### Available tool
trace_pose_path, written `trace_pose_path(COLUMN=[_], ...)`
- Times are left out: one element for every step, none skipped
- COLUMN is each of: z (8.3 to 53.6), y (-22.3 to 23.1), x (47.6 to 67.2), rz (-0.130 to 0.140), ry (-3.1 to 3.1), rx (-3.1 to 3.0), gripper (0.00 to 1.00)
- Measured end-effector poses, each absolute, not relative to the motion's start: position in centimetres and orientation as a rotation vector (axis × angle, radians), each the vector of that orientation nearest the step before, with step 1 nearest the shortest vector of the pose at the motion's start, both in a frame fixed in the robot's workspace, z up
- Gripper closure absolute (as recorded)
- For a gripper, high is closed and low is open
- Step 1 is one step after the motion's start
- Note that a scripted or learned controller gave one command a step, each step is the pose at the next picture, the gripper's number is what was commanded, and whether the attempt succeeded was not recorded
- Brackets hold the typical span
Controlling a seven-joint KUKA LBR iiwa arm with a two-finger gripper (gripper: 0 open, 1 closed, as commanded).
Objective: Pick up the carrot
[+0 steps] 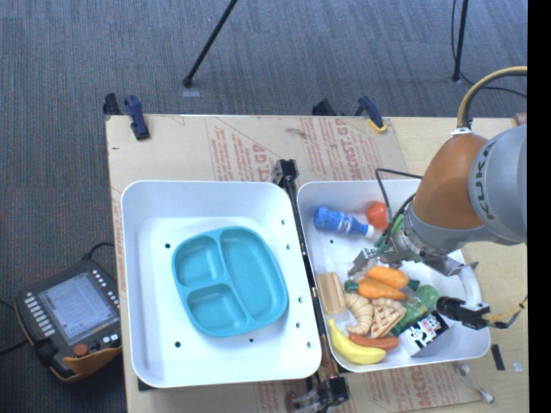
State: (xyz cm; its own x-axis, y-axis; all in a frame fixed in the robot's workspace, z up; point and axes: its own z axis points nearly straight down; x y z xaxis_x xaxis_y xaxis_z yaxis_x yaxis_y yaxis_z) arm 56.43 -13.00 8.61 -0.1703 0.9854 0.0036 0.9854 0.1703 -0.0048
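The carrot [386, 276] lies in the right bin [344, 198] amid crowded toy food, the gripper [384, 249] just above it — finger state I cannot tell; it might snag the second orange piece [379, 290] alongside

You see a plywood counter [215, 144] printed with red lettering, held by blue clamps [136, 116] along its far edge, standing on dark grey ribbed carpet [86, 41] where thin black stand legs [215, 28] cross and a handheld control pendant [69, 317] lies at the left.
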Motion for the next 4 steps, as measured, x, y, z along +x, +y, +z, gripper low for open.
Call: trace_pose_path(z=[8.8,8.9,10.5,11.5], y=[-11.5,-10.8,-11.8,-18.0], x=[53.9,53.9,53.2,50.0], rz=[0.002,0.011,0.000,0.000], ry=[-2.757,-2.812,-2.639,-2.637], rx=[-1.508,-1.431,-1.699,-1.704], gripper=[0.00,0.00,0.00,0.00])
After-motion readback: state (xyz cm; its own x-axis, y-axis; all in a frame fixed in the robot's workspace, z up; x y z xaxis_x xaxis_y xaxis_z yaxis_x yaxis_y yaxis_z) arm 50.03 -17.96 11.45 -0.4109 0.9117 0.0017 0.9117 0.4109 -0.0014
